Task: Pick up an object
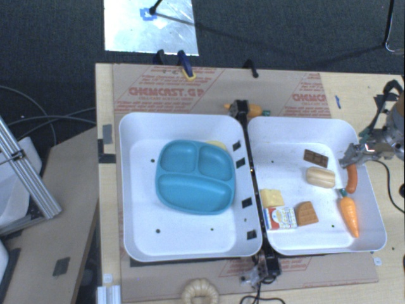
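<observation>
1. The gripper sits at the right bin's right rim, the arm entering from the right edge.
2. Whether the gripper is parted or closed cannot be told; nothing shows between its tips.
3. A small orange-red piece lies just below the gripper, near the rim.
4. A carrot lies below that, along the right wall.
5. A bread roll lies just left of the gripper; a brown bar sits above the roll.
6. Cheese, a carton and a cracker cluster at lower left, well apart from the gripper.
7. The left bin holds a blue tray.
</observation>
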Tool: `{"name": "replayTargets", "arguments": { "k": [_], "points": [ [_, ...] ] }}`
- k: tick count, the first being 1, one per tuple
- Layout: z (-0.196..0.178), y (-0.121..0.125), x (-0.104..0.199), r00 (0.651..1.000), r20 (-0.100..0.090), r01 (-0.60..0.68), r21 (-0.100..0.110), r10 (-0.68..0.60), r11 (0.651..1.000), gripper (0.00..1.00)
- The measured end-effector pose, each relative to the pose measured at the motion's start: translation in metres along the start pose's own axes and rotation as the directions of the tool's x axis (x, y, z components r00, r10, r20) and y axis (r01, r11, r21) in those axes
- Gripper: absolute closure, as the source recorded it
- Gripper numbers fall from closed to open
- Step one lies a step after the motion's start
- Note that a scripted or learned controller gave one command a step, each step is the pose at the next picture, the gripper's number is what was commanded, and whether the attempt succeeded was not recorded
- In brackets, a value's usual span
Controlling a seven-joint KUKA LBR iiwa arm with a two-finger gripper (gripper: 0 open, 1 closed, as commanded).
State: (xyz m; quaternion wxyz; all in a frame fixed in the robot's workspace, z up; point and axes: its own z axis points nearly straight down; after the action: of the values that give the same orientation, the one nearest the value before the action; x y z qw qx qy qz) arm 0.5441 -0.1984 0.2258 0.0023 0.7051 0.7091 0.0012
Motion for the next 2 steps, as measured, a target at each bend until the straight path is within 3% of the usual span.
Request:
{"name": "replayTargets", "arguments": {
  "k": [2],
  "points": [
    [0.01,-0.005,0.098,1.0,-0.004,0.003,0.005,-0.003,1.0,1.0]
  ]
}}
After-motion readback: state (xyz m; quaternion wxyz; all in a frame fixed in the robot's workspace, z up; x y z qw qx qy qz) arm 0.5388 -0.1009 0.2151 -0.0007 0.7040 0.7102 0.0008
